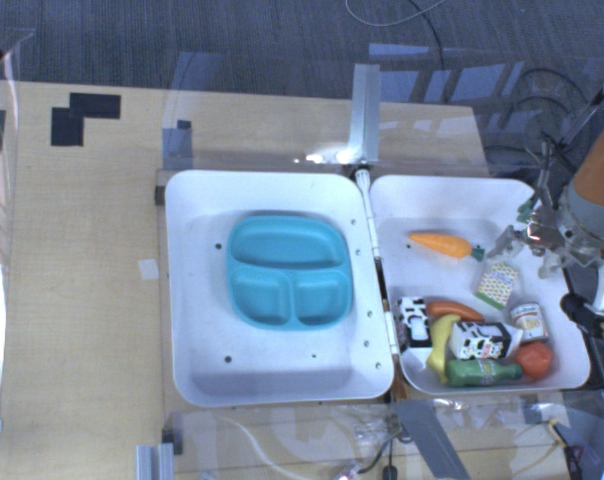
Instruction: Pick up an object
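Lying near the right bin's point(452, 193) middle: a carrot point(440, 245), well clear of the clutter along the near edge — milk carton point(479, 341), green bottle point(482, 372), tomato point(535, 359), small can point(527, 319). Hovering at that bin's right edge: the gripper point(535, 236), holding nothing. Sitting centred in the left bin point(197, 268): a blue divided plate point(288, 270).

Probably a robotics lab: two white bins point(377, 268) on a bench point(82, 268), loose cables point(422, 8), carpet floor.
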Motion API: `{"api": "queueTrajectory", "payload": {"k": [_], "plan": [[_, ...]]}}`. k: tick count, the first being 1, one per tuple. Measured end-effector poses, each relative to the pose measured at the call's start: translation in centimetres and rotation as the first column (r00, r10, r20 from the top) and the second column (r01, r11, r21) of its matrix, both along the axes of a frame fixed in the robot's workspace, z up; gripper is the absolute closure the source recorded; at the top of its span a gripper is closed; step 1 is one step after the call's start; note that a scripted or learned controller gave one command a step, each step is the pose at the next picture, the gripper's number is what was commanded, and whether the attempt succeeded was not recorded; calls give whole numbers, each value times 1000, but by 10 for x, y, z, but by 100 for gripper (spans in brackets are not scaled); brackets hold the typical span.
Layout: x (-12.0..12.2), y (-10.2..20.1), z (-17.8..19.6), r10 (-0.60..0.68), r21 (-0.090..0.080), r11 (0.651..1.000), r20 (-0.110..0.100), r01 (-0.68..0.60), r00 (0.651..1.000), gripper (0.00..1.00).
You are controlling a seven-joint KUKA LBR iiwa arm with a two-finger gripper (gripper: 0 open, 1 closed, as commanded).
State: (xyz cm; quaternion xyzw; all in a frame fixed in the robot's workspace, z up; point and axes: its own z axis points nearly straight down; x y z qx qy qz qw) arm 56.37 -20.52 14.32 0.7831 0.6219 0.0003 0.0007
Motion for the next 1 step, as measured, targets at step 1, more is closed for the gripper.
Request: {"api": "queueTrajectory", "payload": {"k": [1], "plan": [[-13, 25, -54, -1, -3, 1000, 10, 1, 1000, 0]]}}
